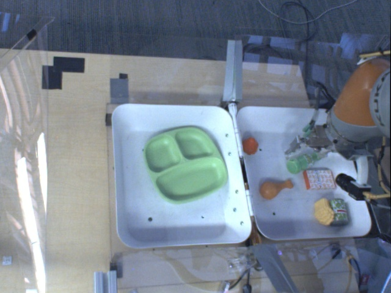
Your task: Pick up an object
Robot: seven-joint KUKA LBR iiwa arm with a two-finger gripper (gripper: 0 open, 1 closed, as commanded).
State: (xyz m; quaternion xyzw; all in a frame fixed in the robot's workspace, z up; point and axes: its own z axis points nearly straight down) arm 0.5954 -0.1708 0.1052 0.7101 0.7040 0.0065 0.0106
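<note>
Corn cob (324, 212) lies near the right bin's (269, 127) front edge, beside the card (319, 179) and green bottle (302, 163). Over that bottle hangs the hand (310, 140); whether it is apart or together I cannot tell. Descending centred on the bottle, clear of the card, seems wisest.

a pale wooden bench (73, 163) stood on dark grey carpet (153, 11); a clear plastic screen (21, 133) rose at left.
</note>
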